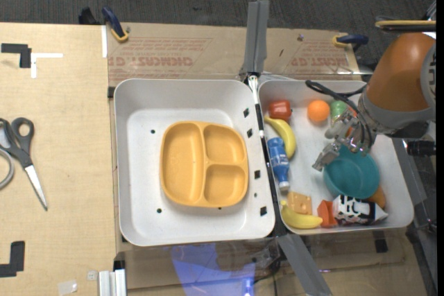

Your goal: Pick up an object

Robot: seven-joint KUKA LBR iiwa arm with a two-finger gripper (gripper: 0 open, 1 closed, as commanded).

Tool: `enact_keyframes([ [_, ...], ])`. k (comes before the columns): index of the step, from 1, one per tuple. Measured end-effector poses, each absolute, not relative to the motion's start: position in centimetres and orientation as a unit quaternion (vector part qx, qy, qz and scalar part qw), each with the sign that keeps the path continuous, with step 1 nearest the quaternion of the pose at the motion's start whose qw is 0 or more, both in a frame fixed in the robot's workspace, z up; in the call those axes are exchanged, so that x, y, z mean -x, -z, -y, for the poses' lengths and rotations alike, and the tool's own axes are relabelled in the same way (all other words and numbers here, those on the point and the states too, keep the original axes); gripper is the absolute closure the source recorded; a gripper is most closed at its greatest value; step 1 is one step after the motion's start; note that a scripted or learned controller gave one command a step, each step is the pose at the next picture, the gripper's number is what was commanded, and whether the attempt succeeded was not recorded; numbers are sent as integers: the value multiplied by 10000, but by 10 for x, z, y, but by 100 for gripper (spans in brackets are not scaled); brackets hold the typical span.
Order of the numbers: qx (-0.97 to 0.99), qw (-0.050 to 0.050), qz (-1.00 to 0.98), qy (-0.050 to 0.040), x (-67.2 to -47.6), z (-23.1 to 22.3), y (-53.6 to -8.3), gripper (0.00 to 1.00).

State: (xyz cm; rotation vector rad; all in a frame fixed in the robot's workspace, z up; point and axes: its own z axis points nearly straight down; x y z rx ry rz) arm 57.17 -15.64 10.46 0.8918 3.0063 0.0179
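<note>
The right bin [399, 156] holds several items: a teal bowl [355, 177], an orange ball [318, 111], a green piece [338, 108], a red piece [279, 108], a banana [284, 136], a blue bottle [278, 161], a second banana [300, 220], an orange cracker-like square [300, 202] and a black-and-white toy [355, 210]. My gripper [326, 151] hangs over the bowl's upper-left rim, pointing down-left. It is open, and I see nothing between its fingers. The arm's orange band [402, 73] hides the bin's far right corner.
The left bin [132, 170] holds a yellow divided plate [205, 164]. A grey post [255, 38] stands at the back between the bins. Scissors [26, 156] lie on the wooden bench to the far left.
</note>
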Motion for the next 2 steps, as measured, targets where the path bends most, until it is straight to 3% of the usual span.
enact_keyframes([
  [1, -3006, 22, -9537, -3, -643, 114, -93, 0],
  [2, -2175, 39, -9761, 5, -626, 209, -143, 0],
])
